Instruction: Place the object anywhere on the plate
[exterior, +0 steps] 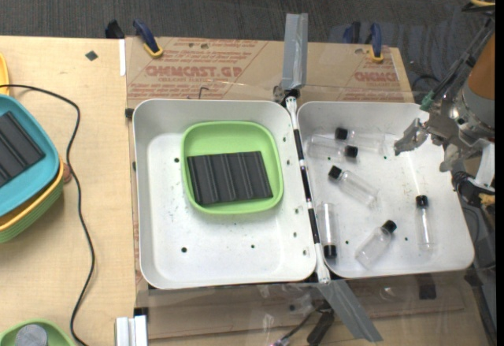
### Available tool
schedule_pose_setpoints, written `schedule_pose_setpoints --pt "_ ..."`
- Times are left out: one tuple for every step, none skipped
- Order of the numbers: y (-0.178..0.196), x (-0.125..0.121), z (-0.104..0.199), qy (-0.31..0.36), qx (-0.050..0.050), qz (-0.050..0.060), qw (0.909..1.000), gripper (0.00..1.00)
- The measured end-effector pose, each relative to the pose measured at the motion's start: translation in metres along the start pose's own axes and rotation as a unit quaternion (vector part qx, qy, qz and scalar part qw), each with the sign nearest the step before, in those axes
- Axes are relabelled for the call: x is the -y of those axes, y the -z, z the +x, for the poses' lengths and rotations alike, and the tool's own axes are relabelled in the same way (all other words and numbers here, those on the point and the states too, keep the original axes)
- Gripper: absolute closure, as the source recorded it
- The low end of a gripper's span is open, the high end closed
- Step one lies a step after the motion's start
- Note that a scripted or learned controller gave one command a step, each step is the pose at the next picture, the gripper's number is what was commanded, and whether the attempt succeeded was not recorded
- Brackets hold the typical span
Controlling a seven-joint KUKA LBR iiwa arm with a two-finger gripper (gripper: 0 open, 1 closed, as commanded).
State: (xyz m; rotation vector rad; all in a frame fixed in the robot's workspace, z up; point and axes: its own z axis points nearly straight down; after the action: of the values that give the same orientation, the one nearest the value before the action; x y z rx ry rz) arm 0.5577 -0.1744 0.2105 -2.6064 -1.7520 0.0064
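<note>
Camera view: end effector (409,137), whose state I cannot tell, hangs at right above scattered vials (350,181); green plate (272,149) waits left.

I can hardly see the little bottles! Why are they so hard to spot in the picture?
In the camera view, the vials are clear plastic lying on the bright right bin, so only their black caps stand out. The green plate with its dark insert shows sharply. The gripper looks a little blurry.
</note>
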Motion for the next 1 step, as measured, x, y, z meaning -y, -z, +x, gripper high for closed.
schedule_pose_setpoints --pt "0.0248 -0.0144 -0.0272 -0.089 0.000 0.000 0.9961 0.00"
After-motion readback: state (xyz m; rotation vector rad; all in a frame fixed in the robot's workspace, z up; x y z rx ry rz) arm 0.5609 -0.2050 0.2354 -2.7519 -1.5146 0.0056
